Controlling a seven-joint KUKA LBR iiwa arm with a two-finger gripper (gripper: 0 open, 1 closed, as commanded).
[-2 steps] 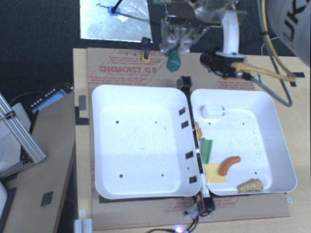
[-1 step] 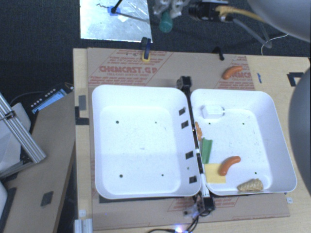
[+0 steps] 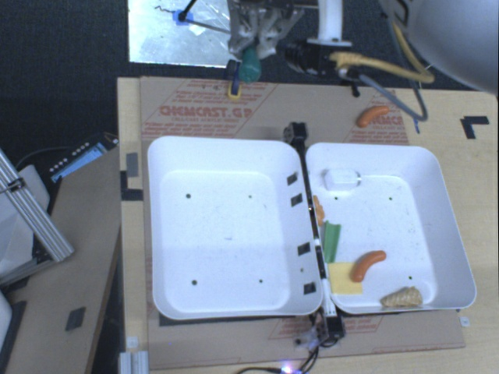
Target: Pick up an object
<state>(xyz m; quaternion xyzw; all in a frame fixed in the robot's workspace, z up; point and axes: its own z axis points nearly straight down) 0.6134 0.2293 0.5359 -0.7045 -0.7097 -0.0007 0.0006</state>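
Right bin (image 3: 444,209) — sausage (image 3: 367,265) one of two | tool (image 3: 251,62) — pinching teal object (image 3: 251,67)

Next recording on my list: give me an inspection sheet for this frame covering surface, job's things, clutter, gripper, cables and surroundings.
Surface: cardboard-covered bench bearing a left bin and a right bin side by side.
Job's things: in the right bin, a sausage, yellow slice, green strip, white block, tan piece; a teal object between the gripper's fingers.
Clutter: a second sausage on the cardboard behind the right bin.
Gripper: gripper raised beyond the left bin's far edge, shut on the teal object.
Cables: yellow hose and grey cable off the arm.
Surroundings: metal plate, dark floor.
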